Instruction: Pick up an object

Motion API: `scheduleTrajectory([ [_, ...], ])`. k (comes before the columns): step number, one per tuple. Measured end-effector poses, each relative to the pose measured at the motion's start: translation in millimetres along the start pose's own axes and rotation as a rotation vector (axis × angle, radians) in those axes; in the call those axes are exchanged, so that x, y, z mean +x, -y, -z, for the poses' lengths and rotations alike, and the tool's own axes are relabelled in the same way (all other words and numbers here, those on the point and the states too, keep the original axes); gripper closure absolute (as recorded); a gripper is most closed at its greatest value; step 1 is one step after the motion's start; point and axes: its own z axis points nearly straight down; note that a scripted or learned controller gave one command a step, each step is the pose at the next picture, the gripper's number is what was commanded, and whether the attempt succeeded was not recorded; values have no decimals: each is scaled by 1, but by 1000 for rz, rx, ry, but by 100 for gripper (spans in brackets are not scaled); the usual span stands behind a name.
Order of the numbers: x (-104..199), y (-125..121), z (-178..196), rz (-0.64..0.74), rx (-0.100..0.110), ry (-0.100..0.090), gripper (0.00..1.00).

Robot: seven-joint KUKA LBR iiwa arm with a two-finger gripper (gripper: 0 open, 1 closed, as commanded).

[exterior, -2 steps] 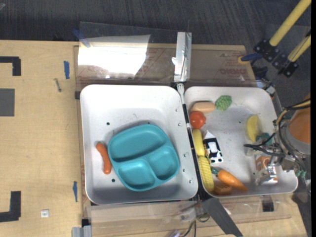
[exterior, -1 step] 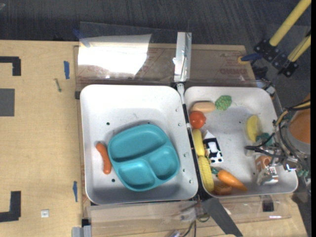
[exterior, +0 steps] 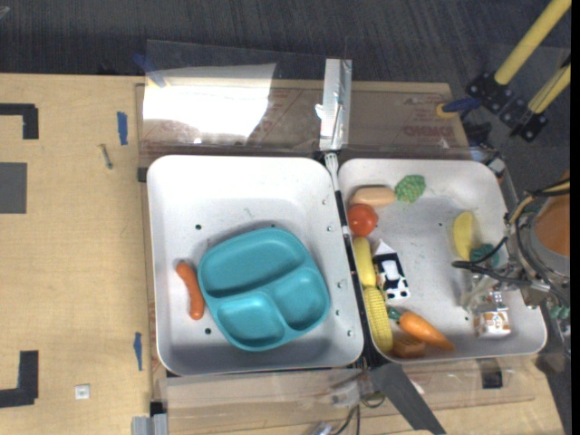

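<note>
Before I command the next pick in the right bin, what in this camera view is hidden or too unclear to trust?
- Gripper: cables and blur hide how it stands and whether it holds the small orange-and-white object beneath it.
- Arm: cut off by the right edge.
- Black-and-white item: too small to identify.
- Brown object under the carrot: mostly covered.

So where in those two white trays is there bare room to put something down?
Left bin: bare floor behind the blue plate. Right bin: a bare middle between the banana and the black-and-white toy. Crowded along the right bin's left wall and under the claw.
</note>
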Motion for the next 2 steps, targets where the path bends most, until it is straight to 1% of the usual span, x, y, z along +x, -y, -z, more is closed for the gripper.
scheduleTrajectory([
  [1,-52,-56,110,20,-7,-12,100],
  [2,-69,-93,134,-28,-9,-17,100],
])
